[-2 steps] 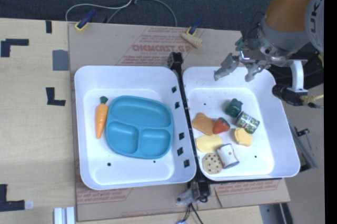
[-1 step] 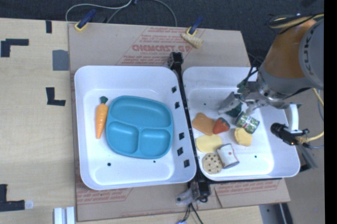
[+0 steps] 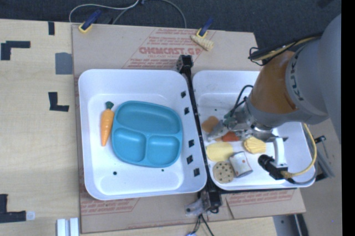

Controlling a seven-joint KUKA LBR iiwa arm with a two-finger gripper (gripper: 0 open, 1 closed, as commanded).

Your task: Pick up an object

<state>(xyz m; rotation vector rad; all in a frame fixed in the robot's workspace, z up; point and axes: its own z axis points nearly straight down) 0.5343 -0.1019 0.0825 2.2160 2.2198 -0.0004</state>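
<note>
My gripper (image 3: 232,128) is low in the right bin (image 3: 222,85), among a cluster of play-food pieces, with the orange-banded wrist above it. A brown piece (image 3: 209,124) and a reddish piece (image 3: 229,137) lie right at its tip. Close by are a yellow lump (image 3: 219,150), a yellow ridged piece (image 3: 254,144), a small white can (image 3: 241,164) and a chocolate-chip cookie (image 3: 223,172). The wrist hides the fingers.
The left bin (image 3: 94,85) holds a blue divided plate (image 3: 146,133) and a toy carrot (image 3: 106,123) along its left side. A black divider (image 3: 190,113) runs between the bins. Cables and clamps lie on the cardboard behind.
</note>
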